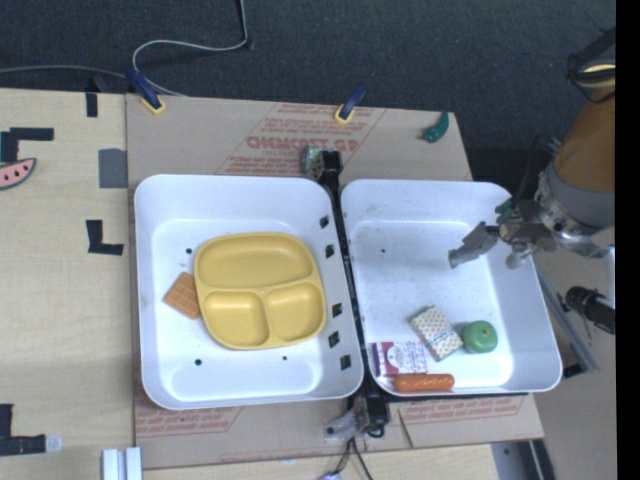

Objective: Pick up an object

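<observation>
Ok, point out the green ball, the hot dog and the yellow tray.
green ball (pixel 481 336): camera view, middle of its top, right bin.
hot dog (pixel 424 381): camera view, middle of its length, by the right bin's near wall.
yellow tray (pixel 252 260): camera view, floor of its large compartment, left bin.

In your right bin (pixel 520 298), four small candidates sit clustered toward the near edge. A pale, speckled block (pixel 436 331) lies flat, turned at a diagonal, and a green round object (pixel 481 336) rests just beside it on the right. Nearer to you, a red-and-white packet (pixel 397 355) lies flat by the bin's left corner, with an orange-red sausage-shaped piece (pixel 424 381) stretched lengthwise just beside it. In your left bin (pixel 160 298), a yellow three-compartment tray (pixel 261 289) lies flat, with an orange cracker-like square (pixel 182 294) tucked against its left edge.
</observation>
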You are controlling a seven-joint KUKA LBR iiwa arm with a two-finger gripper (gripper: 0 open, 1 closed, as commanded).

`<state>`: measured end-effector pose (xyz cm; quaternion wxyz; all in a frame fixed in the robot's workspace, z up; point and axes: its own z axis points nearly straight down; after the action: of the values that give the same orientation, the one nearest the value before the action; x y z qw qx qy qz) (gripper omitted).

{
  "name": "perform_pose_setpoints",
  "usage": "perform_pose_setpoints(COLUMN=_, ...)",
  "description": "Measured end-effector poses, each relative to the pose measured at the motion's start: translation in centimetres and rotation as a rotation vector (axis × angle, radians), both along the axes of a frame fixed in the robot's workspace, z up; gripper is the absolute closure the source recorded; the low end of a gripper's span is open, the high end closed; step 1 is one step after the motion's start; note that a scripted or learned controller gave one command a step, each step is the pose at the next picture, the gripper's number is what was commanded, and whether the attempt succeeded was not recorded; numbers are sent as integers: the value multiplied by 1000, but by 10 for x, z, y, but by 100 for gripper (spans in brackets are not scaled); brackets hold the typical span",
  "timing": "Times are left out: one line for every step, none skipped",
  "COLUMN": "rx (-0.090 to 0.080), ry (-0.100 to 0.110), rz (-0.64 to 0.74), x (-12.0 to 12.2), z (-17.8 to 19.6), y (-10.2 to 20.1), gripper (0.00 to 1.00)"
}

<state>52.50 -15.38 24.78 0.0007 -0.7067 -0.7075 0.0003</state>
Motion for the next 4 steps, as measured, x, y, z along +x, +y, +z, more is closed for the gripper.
perform_pose_setpoints(rx=1, ry=1, rz=-1, x=-42, z=-142, y=-38, gripper=0)
perform_pose_setpoints(rx=2, ry=0, rz=-1, x=-41, z=-133, y=-37, gripper=100)
perform_pose_setpoints(rx=2, ry=0, rz=-1, x=-41, z=-133, y=-37, gripper=0)
perform_pose_setpoints(rx=-3, ry=-9, rz=-2, x=-39, z=-160, y=6, gripper=0)
